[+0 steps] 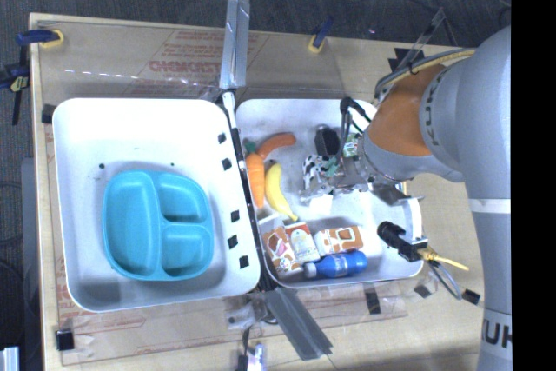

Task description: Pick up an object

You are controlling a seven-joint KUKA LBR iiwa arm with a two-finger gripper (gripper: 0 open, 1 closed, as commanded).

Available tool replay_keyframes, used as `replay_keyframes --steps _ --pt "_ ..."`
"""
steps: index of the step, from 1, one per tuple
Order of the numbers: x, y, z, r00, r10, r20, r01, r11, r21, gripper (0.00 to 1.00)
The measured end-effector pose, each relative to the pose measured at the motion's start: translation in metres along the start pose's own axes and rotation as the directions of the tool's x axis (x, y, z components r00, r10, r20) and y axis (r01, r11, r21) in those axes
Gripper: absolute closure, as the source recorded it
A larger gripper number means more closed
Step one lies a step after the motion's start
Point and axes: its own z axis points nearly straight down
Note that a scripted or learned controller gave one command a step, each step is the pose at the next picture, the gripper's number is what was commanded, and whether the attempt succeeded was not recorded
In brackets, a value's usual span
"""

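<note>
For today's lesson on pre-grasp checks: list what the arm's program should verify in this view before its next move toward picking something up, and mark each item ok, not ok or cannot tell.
1. Gripper is over the right bin, where the graspable things lie: ok.
2. Nothing already between the fingers: cannot tell, the view is too cluttered there.
3. A target lies close: ok, the banana is just left of the gripper.
4. Target free of neighbours: not ok, the banana touches the carrot.
5. Blue bottle and cartons are crowded at the near wall: not ok for an easy pick.
6. Blue tray in the left bin is out of the arm's way: ok.
</note>
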Motion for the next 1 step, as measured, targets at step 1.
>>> replay_keyframes --steps 1 --pt "0.0344 0.0349 -0.0961 1.000 -0.008 0.000 0.008 1.000 -0.001 1.00"
